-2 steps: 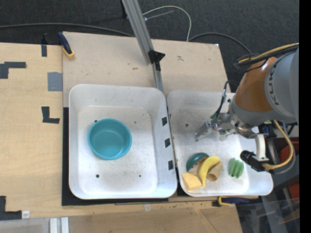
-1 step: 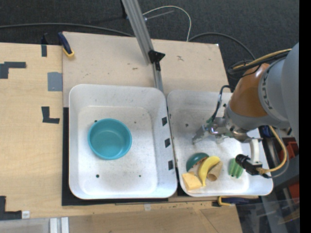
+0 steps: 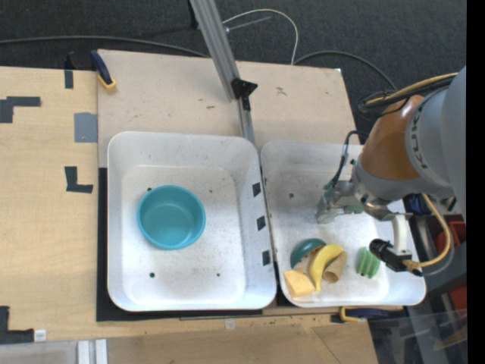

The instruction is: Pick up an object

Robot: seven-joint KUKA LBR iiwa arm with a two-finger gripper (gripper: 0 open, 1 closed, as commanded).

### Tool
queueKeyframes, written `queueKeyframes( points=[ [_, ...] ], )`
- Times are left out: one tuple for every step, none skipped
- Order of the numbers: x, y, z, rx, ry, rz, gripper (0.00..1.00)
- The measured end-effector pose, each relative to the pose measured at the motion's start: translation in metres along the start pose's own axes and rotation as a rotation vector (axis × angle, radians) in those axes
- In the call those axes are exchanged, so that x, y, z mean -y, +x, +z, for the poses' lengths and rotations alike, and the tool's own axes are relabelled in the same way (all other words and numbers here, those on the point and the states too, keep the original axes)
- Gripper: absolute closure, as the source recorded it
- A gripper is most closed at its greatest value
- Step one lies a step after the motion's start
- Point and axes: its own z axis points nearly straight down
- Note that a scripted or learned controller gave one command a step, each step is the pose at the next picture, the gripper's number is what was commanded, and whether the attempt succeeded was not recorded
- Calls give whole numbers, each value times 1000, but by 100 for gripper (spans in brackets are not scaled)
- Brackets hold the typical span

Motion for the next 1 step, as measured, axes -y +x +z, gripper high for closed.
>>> queueKeyframes(
  points=[
    [9,0,-50,1,-4,2,100]
  ],
)
